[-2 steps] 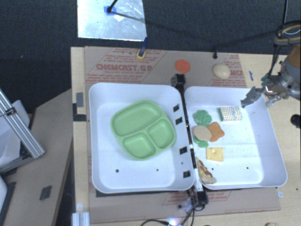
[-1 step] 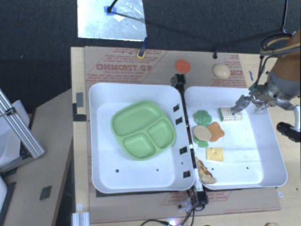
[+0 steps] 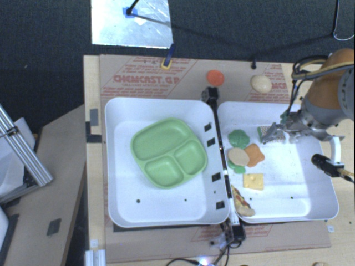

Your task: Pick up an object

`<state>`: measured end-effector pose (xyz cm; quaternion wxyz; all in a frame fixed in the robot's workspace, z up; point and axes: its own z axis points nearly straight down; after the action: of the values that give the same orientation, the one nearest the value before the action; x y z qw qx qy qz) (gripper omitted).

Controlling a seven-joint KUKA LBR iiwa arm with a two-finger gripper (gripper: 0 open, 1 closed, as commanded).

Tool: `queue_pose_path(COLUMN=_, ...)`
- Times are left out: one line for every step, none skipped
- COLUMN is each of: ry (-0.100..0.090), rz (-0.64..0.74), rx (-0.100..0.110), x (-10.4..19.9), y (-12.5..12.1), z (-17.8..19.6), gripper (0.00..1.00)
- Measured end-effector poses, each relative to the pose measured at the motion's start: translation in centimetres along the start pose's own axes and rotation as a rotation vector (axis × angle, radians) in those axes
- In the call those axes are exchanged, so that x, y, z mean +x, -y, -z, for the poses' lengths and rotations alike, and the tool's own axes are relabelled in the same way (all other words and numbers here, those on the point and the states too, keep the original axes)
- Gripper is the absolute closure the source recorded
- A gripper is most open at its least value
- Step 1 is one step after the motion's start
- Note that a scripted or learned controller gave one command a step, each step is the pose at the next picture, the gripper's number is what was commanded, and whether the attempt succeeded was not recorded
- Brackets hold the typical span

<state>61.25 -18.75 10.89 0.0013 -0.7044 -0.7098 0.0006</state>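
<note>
So the arm [image 3: 327, 93] comes in from the right edge of the frame, and its gripper [image 3: 272, 133] sits low over the upper part of the right bin [image 3: 319, 204]. I honestly can't tell what state the claw is in, it's just a grey blur. The toy food sits just below-left of it in that bin: a green piece [image 3: 238, 137], an orange piece [image 3: 255, 154], a tan disc [image 3: 238, 157], a yellow cheese square [image 3: 254, 181] and a pizza slice [image 3: 242, 201] by the divider. The left bin [image 3: 119, 204] has a green divided tray [image 3: 168, 153]. Above the bins, an orange ball [image 3: 215, 78] and an egg [image 3: 261, 83] rest on the board.
</note>
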Motion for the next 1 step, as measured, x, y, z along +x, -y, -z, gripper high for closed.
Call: queue_pose_path(ry=0.001, rz=0.0, rx=-0.002, x=0.08, y=-0.07, z=-2.52, gripper=0.0)
